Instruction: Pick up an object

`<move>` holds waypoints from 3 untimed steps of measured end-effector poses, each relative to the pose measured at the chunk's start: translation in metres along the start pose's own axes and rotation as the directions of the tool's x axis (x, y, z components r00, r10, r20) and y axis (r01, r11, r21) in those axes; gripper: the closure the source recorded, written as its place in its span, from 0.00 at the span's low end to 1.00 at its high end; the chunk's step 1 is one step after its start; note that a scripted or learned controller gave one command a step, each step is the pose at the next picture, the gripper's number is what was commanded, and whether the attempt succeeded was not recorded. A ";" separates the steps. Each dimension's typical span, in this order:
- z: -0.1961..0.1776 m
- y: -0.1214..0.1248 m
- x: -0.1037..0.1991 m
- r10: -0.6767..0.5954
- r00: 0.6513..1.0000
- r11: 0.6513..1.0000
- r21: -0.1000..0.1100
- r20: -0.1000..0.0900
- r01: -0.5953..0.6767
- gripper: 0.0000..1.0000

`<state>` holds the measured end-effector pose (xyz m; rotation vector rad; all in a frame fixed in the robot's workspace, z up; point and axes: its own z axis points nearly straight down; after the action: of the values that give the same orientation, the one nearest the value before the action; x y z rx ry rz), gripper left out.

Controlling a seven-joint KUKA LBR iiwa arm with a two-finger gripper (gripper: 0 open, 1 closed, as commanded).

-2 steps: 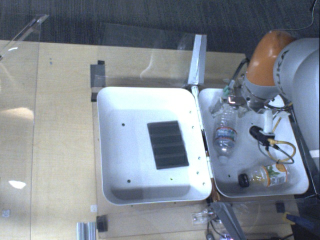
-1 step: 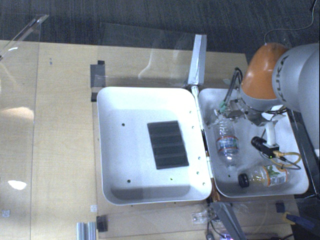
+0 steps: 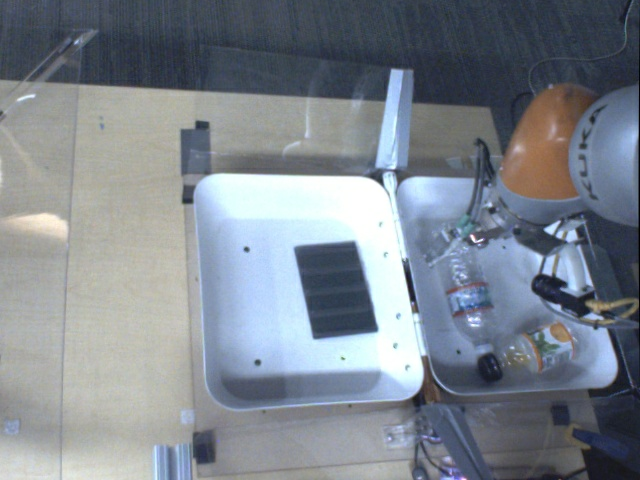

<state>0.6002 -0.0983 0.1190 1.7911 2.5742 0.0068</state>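
Words that can be read

"KUKA" is printed on the grey arm, at three o'clock. The labels on both bottles are too small to be read.

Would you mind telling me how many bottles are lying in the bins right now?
2, both in the right bin: a clear bottle near its middle, and a juice bottle by the near edge. The arm may hide more.

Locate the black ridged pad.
The black ridged pad lies near the middle of the left bin, left of the clear bottle in the right bin.
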 end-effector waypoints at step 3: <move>-0.067 -0.008 0.073 0.185 0.983 0.983 0.001 -0.001 -0.185 1.00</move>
<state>0.5667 -0.0324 0.1858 2.0230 2.3982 0.0074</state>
